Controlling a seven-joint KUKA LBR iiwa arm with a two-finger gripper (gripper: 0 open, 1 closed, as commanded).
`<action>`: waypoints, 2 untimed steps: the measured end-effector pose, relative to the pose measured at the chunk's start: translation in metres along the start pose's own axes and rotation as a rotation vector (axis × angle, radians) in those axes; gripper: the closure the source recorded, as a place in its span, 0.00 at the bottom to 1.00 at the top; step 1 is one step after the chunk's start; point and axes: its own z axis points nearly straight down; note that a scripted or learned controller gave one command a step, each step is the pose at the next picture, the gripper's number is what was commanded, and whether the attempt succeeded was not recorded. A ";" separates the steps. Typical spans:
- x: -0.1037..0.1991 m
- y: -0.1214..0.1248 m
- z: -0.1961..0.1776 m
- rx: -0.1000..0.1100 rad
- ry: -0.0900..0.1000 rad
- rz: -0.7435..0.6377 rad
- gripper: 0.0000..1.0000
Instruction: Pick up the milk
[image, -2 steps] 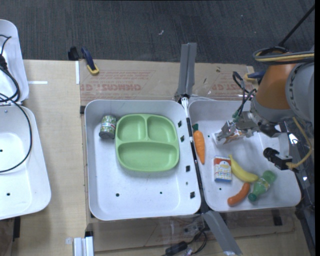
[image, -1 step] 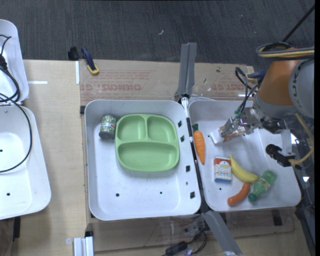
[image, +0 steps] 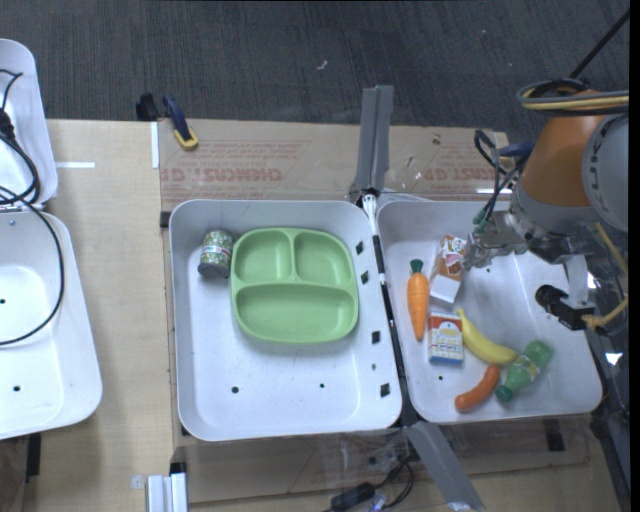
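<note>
Well, your milk (image: 446, 338) looks to be the small red, white and blue carton lying flat in the right bin (image: 500, 405), just right of the carrot (image: 418, 300) and level with its pointed end. I take it for the milk by its colours; the print is too small to read.

Expect it to be light and fairly stiff, though the card walls could buckle under a hard squeeze and the smooth faces may slip. Take it across the two long sides, near the middle. The side away from the carrot is crowded: the banana (image: 487, 343) touches or nearly touches it there, so a finger has little room.

A second carton (image: 449, 270), orange and white, lies right of the carrot's green top, and you should not confuse the two.

The hand (image: 487, 240) hovers farther right of the carrot, beside that second carton and well apart from the milk. You cannot tell whether it is wide or narrow, and nothing shows in it.

Below and right of the carrot lie a red sausage (image: 476, 389) and a green bottle (image: 523, 368).
</note>
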 end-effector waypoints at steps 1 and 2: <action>0.000 0.000 0.000 0.000 0.000 0.000 0.00; 0.025 -0.013 0.035 0.028 0.009 -0.068 0.00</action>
